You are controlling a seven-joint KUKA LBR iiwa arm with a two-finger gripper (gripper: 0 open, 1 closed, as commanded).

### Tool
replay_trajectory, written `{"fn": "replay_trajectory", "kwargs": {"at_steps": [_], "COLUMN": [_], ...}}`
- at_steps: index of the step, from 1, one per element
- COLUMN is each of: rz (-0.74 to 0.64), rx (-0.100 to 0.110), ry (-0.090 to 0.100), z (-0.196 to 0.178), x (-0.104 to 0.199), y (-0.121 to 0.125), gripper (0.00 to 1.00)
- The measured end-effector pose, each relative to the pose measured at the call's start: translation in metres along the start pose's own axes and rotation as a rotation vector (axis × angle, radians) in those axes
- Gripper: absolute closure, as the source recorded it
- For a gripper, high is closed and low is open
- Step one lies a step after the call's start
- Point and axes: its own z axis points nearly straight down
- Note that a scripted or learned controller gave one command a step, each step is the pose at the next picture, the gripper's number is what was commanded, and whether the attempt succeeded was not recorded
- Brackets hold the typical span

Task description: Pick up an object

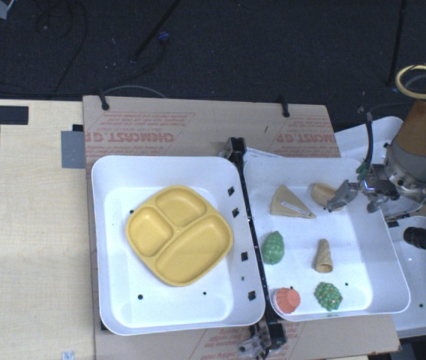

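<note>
Two shallow white bins are seen side by side on the bench. In the left white bin [115, 201] a yellow plastic divided plate [179, 235] with three compartments is laid, turned at a slant. In the right white bin [382, 265] several small items are scattered. A tan wedge-shaped piece [290, 202] lies near the back, its narrow tip pointed toward the far left and its long edge run toward the right. Just right of it a small tan rounded piece [322, 193] is seen, close to the two-finger gripper [340, 199], which is reached in from the right over the bin's rear part; the dark fingers look slightly parted with nothing visibly between them. A small tan cone [323, 256] lies mid-bin, its long axis nearly front-to-back, the wider end toward the front. A green leafy lump [273, 247] sits near the divider; a red-orange round piece [287, 300] and a green speckled ball [328, 295] lie at the front, apart from each other.
</note>
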Motion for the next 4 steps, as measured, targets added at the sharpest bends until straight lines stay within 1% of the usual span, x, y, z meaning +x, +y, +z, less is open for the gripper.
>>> {"fn": "replay_trajectory", "kwargs": {"at_steps": [1, 2, 3, 4], "rz": [-0.002, -0.001, -0.002, -0.001], "rx": [-0.013, -0.007, -0.007, -0.010], "ry": [-0.003, -0.001, -0.001, -0.002], "z": [-0.007, 0.042, 0.095, 0.082], "x": [0.000, -0.005, -0.003, -0.004], "y": [0.003, -0.005, -0.005, -0.004], "gripper": [0.00, 0.00, 0.00, 1.00]}}
